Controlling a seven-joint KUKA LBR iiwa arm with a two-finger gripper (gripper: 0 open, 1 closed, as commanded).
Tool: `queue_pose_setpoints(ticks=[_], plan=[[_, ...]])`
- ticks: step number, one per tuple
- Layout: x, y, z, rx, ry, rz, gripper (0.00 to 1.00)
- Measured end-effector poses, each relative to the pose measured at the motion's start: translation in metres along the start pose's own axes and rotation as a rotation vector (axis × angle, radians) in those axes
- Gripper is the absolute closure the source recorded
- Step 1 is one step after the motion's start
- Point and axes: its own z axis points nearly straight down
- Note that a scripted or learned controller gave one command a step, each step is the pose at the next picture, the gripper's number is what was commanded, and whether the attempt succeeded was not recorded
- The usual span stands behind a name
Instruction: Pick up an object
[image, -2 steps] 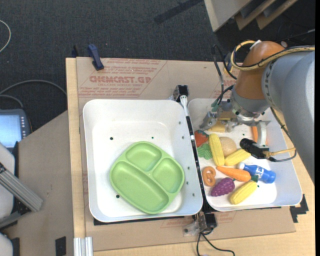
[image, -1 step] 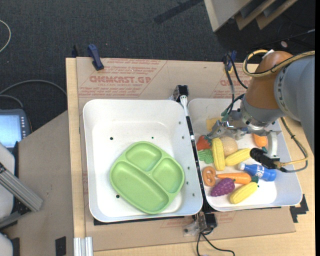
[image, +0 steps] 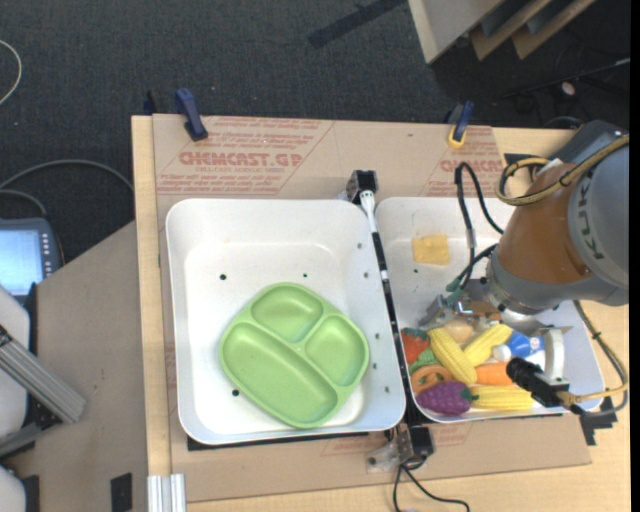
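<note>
While the arm (image: 560, 235) hung low over the right bin (image: 440, 215), its fingers (image: 462, 305) sat just above the heap of toy food, and I could not tell how far open they were or whether anything lay between them. Taking that heap as the landmark: it filled the bin's near end, with corn (image: 452, 352) at its middle, a banana (image: 484, 342) just right of the corn, grapes (image: 445, 398) at the near edge, a carrot (image: 493, 375) and a tomato (image: 415, 348) on the left flank. A cheese piece (image: 432, 249) lay alone, well beyond the heap toward the far wall. To grasp well, I judged the fingers should close on one piece standing proud, such as the corn, and lift straight up. Left of the heap the bin wall and divider stood close, giving little side room; beyond it the floor was open. Further left, the other bin (image: 190, 240) held a green tray (image: 290, 352)
</note>
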Motion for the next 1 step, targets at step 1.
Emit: queue_pose_setpoints(ticks=[1], plan=[[-0.0299,0.0497,-0.0008,-0.012,-0.006,-0.003,0.0]])
